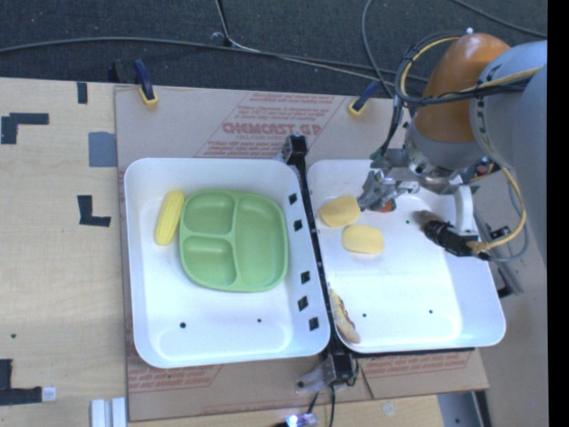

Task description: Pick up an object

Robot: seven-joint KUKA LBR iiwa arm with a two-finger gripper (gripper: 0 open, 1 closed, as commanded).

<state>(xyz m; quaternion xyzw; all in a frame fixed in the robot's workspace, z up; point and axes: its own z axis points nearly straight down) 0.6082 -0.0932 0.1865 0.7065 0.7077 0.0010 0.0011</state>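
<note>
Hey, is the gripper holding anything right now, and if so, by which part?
It cannot be told. The gripper sits right beside one yellow piece in the right bin, but no object is visibly between its fingers.

Both white bins (142, 265) look like smooth plastic, slightly glossy. Green divided tray (236, 238): matt moulded plastic. Corn cob (168, 217) bumpy, plastic-looking (toy-like). Two pale yellow pieces (363, 239) smooth, dull. Bench (53, 265) light wood-grain; cardboard sheet (267, 123) matt, printed.
</note>
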